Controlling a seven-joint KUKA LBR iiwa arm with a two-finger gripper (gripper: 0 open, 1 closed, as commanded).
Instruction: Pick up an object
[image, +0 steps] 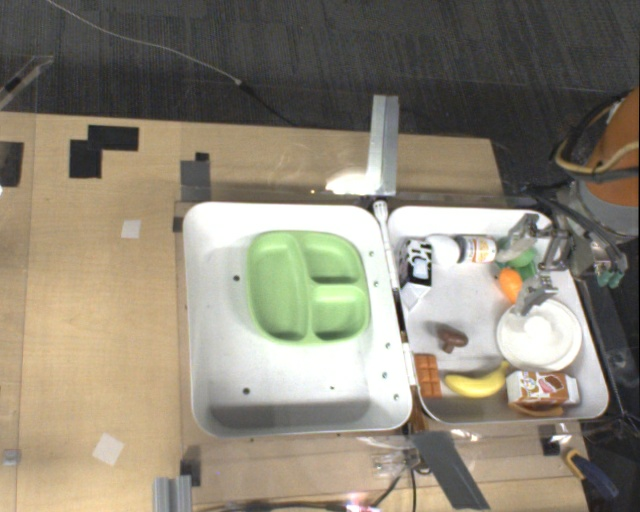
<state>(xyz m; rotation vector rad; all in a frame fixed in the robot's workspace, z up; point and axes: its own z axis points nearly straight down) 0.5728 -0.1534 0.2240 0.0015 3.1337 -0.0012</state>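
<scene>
My gripper hangs over the upper right part of the right bin, reaching in from the right. Its two grey fingers stand apart, one finger near the bottle's cap end, the other by the white bowl's rim. An orange ball-like piece and a small green piece lie just at the gap's left side; neither is gripped. A white bottle with a black label lies on its side at the bin's top. A white bowl sits below the gripper.
A banana, a brown lump, a brown bar and a small carton lie along the right bin's lower part. The left bin holds a green divided plate. A metal post stands behind the bins.
</scene>
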